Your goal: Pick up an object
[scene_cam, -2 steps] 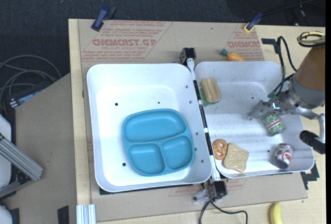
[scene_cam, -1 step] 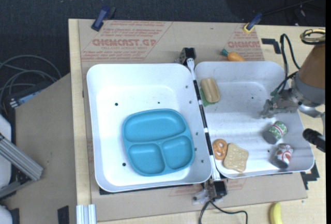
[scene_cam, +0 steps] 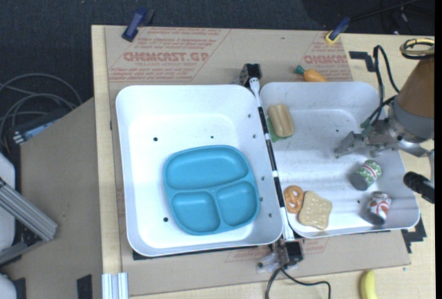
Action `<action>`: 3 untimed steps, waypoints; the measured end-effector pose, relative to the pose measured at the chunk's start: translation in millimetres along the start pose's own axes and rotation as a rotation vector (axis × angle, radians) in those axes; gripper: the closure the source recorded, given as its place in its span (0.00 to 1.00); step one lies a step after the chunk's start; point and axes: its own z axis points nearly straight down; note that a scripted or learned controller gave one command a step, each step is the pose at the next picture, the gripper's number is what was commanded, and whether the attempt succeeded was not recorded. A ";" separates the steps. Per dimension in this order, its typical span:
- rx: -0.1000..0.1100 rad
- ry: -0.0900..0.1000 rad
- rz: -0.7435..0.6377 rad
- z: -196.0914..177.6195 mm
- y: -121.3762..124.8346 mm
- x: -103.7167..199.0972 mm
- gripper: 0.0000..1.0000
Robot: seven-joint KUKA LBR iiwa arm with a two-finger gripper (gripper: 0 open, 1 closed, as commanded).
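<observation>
Reading "CHEMCAST G.P" in red, the bench (scene_cam: 173,49) under both bins (scene_cam: 131,152)

Two blue clamps (scene_cam: 137,23) and (scene_cam: 338,30) grip the bench's (scene_cam: 179,49) far edge; grey cables (scene_cam: 31,108) coil on the dark floor at left; a yellow banana (scene_cam: 368,285) lies near the front edge.

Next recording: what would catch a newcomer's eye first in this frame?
The blue divided plate stands out most, lying alone in the left bin. Next comes the clutter in the right bin: a bread roll near the divider, a pretzel and a cracker at the near edge, and two small cans on the right. The pincer reaches in just above the cans.
</observation>
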 end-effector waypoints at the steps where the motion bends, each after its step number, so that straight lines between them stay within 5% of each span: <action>1: -0.006 -0.004 0.002 7.6 -30.5 1.5 0.00; 3: 0.000 0.000 0.001 9.7 -67.9 -0.8 0.00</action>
